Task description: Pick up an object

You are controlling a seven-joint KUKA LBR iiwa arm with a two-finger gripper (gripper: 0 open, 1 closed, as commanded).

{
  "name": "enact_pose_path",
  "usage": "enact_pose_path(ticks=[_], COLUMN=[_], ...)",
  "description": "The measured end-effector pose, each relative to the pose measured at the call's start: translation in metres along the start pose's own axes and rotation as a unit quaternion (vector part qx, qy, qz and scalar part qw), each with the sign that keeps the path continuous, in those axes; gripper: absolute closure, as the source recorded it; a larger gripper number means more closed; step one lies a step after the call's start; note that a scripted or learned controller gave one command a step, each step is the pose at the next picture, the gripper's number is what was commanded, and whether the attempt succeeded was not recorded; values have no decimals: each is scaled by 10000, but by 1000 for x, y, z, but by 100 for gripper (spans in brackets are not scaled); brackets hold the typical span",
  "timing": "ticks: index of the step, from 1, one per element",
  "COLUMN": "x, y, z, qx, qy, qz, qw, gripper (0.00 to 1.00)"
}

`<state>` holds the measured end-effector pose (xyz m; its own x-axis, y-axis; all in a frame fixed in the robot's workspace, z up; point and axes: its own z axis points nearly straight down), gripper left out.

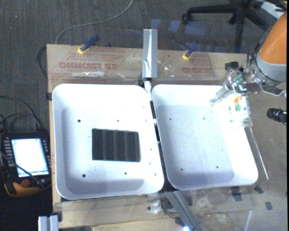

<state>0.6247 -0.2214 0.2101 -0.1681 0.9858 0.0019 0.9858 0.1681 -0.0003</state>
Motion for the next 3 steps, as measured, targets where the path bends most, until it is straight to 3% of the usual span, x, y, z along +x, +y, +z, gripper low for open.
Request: enact_pose_path(ticks=[1,2,3], x=[2,1,84], y=[1,46,59], z=[-9,103,16], qx=[0,-4,-5], qy=[8,60,-8], qz=[-14,331,360], qw=[10000,9994,9994], gripper=[100,100,100])
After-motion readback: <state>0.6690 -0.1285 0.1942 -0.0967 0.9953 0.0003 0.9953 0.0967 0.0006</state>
